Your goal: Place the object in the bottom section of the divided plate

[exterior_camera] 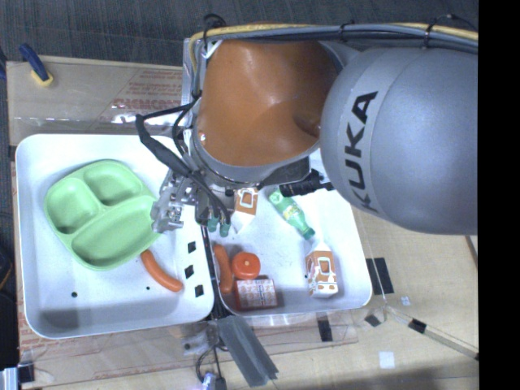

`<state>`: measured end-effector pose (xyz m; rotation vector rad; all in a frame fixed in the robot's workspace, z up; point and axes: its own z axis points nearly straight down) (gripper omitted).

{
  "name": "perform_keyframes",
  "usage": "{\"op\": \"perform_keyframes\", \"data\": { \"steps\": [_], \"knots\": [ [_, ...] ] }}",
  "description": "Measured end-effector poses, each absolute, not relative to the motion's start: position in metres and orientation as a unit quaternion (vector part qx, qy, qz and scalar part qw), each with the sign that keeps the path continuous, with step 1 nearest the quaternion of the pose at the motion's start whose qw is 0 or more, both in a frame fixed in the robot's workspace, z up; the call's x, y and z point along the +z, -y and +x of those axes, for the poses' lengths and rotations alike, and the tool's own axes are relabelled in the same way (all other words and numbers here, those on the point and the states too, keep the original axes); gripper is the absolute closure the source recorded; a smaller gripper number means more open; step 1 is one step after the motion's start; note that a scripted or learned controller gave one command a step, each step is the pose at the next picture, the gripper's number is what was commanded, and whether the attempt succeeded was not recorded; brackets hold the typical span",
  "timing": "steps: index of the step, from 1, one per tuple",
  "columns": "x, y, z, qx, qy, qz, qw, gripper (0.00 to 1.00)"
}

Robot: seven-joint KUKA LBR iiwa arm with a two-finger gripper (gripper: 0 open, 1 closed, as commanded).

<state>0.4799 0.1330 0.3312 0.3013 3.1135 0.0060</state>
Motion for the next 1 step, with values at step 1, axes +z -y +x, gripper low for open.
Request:
{"op": "perform_keyframes", "data": {
  "steps": [1],
  "knots": [
    [0.3312,-0.1333,0.4798,0.0019,-0.995,0.096,0.007,0.00]
  ]
}}
